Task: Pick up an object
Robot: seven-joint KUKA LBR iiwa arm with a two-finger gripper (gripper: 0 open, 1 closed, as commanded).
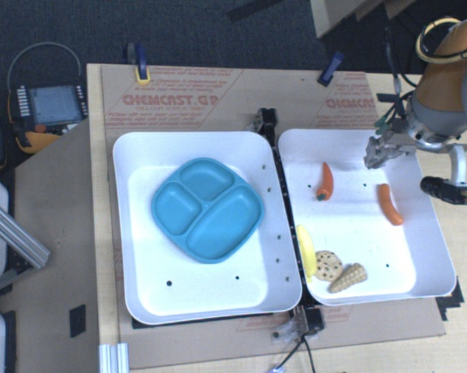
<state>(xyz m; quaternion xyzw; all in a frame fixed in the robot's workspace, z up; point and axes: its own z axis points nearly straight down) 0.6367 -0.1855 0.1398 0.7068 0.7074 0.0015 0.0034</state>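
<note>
Gripper (377,152) first: we see it hanging over the far right part of the right bin (419,282), at the end of the grey arm (443,92) with its orange band, which comes in from the right. We cannot tell how its jaws stand, since the tip is small and blurred against the white floor, and we see nothing caught in it. Just below and a little to its right lies an orange sausage-shaped piece (389,205), slanting across the bin floor. To the left of the gripper, near the bin's middle, lies a toy carrot (325,182), nearly upright in the view, its green end toward us. Farther toward the near edge we find a yellow banana-like piece (306,250) against the bin's left wall, a speckled cookie (327,264) touching it, and a ridged tan cone (348,277) just beside the cookie. In the left bin (132,231), well apart from the gripper, rests a blue divided plate (207,209) with three compartments.
</note>
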